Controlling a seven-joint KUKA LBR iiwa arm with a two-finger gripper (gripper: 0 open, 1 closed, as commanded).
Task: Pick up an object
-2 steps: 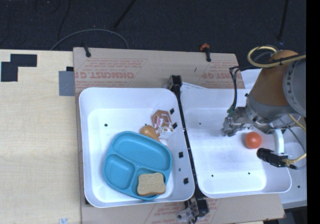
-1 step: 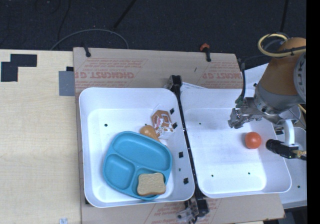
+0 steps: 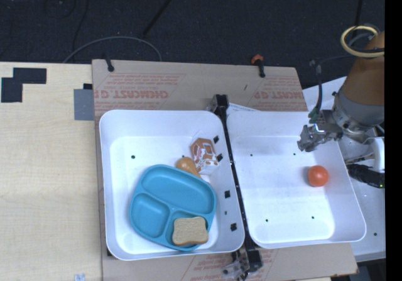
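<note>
where cardboard (image 3: 188, 88) shows, mirrored print reads "chemcrzt g.p".

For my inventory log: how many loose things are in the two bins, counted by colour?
Blue: 1, the divided plate
Tan: 1, the bread slice
Orange: 2, the ball and a small piece
Brown-and-white: 1, a patterned item
Total: 5
</note>
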